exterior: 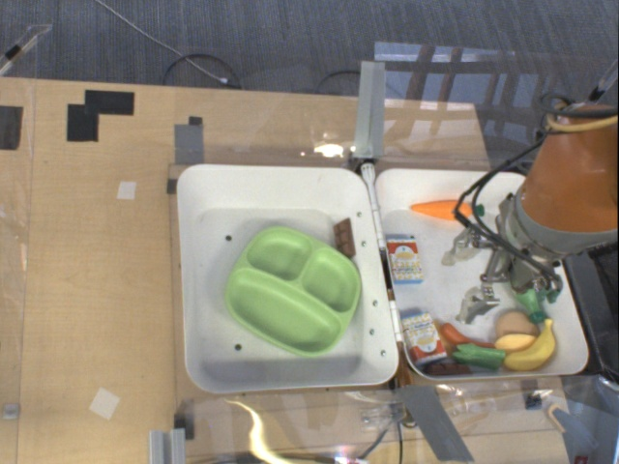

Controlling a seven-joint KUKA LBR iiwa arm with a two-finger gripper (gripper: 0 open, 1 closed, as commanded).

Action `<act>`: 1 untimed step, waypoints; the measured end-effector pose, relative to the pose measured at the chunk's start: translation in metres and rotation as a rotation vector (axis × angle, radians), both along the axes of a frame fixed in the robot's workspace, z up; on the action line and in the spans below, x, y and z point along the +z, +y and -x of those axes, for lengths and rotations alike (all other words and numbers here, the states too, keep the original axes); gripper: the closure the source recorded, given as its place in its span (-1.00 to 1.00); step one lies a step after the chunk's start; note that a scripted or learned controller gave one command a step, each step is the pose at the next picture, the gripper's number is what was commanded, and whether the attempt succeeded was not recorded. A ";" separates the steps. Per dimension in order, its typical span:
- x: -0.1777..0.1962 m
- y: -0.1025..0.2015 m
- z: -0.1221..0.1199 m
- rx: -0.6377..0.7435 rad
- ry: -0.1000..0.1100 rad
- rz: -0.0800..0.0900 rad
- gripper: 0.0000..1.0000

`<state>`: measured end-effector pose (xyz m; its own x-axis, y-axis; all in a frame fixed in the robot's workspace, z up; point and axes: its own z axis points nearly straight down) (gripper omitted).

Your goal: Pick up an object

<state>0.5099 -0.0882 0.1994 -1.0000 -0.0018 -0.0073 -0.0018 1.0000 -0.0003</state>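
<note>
- The gripper (476,278) hung over the middle of the right bin (426,187), its two metal fingers spread apart with bare white floor between them; it was released and grasped nothing.
- One fingertip (458,250) pointed toward ten o'clock and the other toward seven o'clock, and I judged both to be just above the floor, not on it.
- At five o'clock from the gripper lay the nearest candidates for the pick: a tan egg-shaped toy (515,323), a banana (535,349) curled round it, and a green pepper (481,355) just beside them.
- At seven o'clock sat a small printed carton (419,330); at nine o'clock, a second carton (404,260); at twelve o'clock, an orange carrot (440,210) near the far wall.
- Further out at nine o'clock, the left bin (198,220) held a green divided plate (293,288), with a small brown block (343,239) at its two o'clock rim.
- Risk, as I judged it: nothing lay between the fingers, so closing there would have caught only air.
- The cluster at five o'clock was tightly packed against the near wall, so one finger could have landed on a neighbour, nudging the egg-shaped toy or banana away.
</note>
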 end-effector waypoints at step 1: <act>-0.095 -0.036 0.005 -0.074 -0.018 0.000 -1.00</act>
